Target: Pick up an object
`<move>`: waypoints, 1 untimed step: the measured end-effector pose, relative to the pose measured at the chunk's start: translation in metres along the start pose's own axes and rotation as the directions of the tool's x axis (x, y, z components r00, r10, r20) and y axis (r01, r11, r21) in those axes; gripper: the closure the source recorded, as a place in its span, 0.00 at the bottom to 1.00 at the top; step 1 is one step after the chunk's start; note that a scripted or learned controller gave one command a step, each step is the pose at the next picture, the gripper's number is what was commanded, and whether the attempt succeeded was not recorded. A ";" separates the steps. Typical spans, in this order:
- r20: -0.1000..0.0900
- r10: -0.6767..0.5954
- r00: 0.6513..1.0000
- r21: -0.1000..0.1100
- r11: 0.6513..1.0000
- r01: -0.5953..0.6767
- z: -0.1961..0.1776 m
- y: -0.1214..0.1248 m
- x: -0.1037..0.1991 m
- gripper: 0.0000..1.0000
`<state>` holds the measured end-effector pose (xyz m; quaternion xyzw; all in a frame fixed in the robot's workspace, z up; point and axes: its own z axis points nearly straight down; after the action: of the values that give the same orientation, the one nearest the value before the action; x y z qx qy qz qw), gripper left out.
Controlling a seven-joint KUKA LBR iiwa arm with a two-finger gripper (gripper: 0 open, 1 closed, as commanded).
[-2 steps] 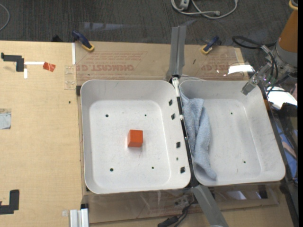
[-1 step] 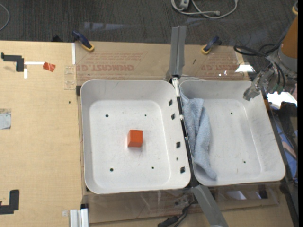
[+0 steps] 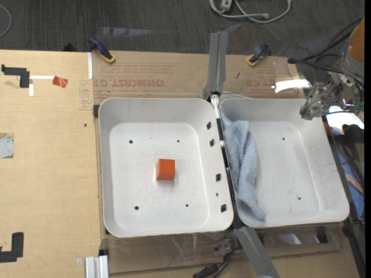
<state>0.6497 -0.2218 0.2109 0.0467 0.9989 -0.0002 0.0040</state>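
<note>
Hand (image 3: 313, 104) above right bin's (image 3: 324, 213) corner

Light: bright, even, overhead | Shadows: faint | Glare: white patches, upper right of frame | Focus: slightly soft throughout

The bench (image 3: 46, 172) is light wood. Two white bins sit side by side on it — left bin (image 3: 107, 172), right bin (image 3: 330, 172).

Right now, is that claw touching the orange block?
Apart. The camera view shows the claw at the right bin's far right corner, while the block sits alone in the left bin.
</note>
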 end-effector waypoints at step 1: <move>-0.002 -0.149 0.989 -0.001 0.989 0.149 0.020 0.001 -0.003 1.00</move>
<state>0.6526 -0.2212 0.1912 -0.0279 0.9996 0.0000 0.0029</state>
